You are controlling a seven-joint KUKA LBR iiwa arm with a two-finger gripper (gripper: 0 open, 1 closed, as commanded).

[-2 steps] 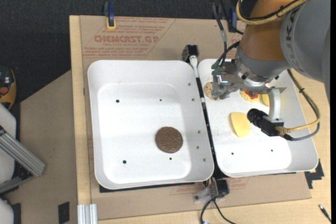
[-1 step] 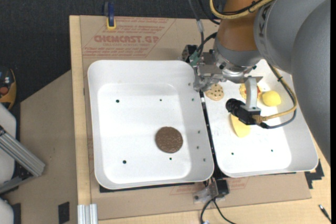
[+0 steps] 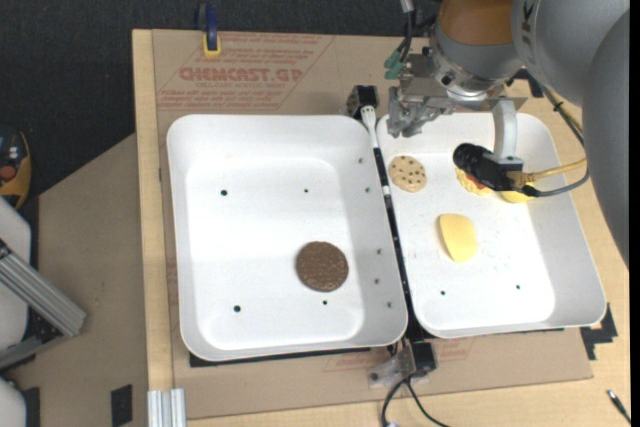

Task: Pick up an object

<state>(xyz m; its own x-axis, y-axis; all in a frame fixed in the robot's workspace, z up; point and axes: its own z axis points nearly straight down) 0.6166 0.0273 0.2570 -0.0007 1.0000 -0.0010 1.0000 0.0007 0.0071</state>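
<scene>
Where the gripper is being held: the two-finger gripper (image 3: 408,120) is being held over the back left corner of the right shallow white bin (image 3: 560,260), close to the wall that is being shared with the left shallow white bin (image 3: 200,215).
Gripper state: whether it is released or clenched cannot be told from this slant; no object is being seen hanging from it.
Likely target: the round tan biscuit speckled with dark chips (image 3: 407,173) is lying flat in the right bin, just in front of the gripper and near the shared wall; it is being judged the nearest pick.
Risk, flat shape: the biscuit is being presented flat on the bin floor, so it could be pushed or skated aside rather than gripped if the descent is being made off-centre.
Risk, wall: with so little room on that side, the bin wall could be struck or the biscuit wedged against it.
Risk, brittleness: a hard squeeze is being judged likely to crack it.
Other things, right bin: a pale yellow rounded wedge (image 3: 458,237) is lying apart from the biscuit, towards the front; a small yellow shape (image 3: 467,182) beside it is being partly hidden and cannot be identified.
Other things, left bin: a dark brown round biscuit (image 3: 322,266) is lying alone, well apart from the gripper.
Surface: a brown board with red lettering (image 3: 240,70) is being used under both bins, with a blue clamp (image 3: 209,27) at its back edge.
Obstruction: nothing is being seen between the gripper and the tan biscuit.
</scene>
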